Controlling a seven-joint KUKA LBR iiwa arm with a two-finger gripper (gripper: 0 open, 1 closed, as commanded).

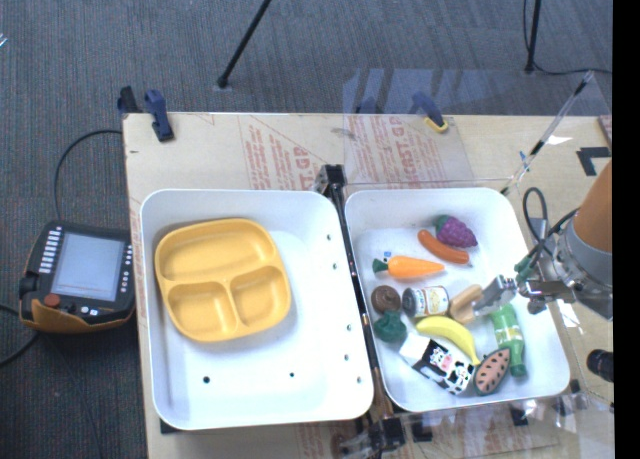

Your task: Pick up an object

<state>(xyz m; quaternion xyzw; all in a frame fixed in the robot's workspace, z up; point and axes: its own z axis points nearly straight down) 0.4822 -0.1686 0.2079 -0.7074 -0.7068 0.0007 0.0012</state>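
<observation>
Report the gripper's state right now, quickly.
Gripper: low over the right bin, among the toy foods by the green bottle; open or shut cannot be told.

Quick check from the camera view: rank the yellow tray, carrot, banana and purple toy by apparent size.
1. yellow tray, by far the largest
2. carrot and banana, too alike to rank
3. purple toy, smallest

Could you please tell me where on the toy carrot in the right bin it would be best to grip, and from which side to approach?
Probably the thick orange middle of the carrot, from straight above. It lies flat, green top toward the bin divider, tip pointing right, with bare floor on both long sides, so the jaws can close across its width.
</observation>
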